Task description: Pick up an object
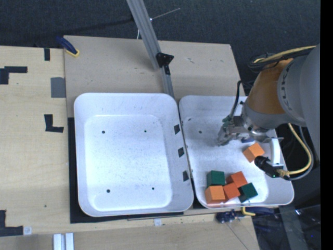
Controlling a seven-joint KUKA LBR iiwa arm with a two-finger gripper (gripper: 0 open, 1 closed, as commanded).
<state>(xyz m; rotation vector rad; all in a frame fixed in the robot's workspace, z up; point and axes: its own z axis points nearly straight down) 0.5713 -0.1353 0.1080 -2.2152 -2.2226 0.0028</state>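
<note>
Leftmost on the pale wooden bench (31,139) sits the shallow white plastic bin on the left (127,152), with only a few dark specks on its floor. Just beside it, touching along a shared edge, is the shallow white plastic bin on the right (208,116), and that is where every candidate lies. At its near end a small cluster sits packed together: a dark green cube (216,178), an orange cube at the near edge (215,194), a second orange cube (238,179) and a darker green block (248,191). Further right, apart from the cluster, a lone orange cube (254,152) rests near the bin's right wall. The grey two-finger gripper (228,136) hangs low over the bin's middle, just left of that lone cube, and nothing is visible between its fingers; whether they are spread or closed I cannot tell. This looks like the reaching step, with no grasp made. Next, the gripper probably needs to shift right onto the lone cube, or nearer to the cluster, and close around one piece.
</note>
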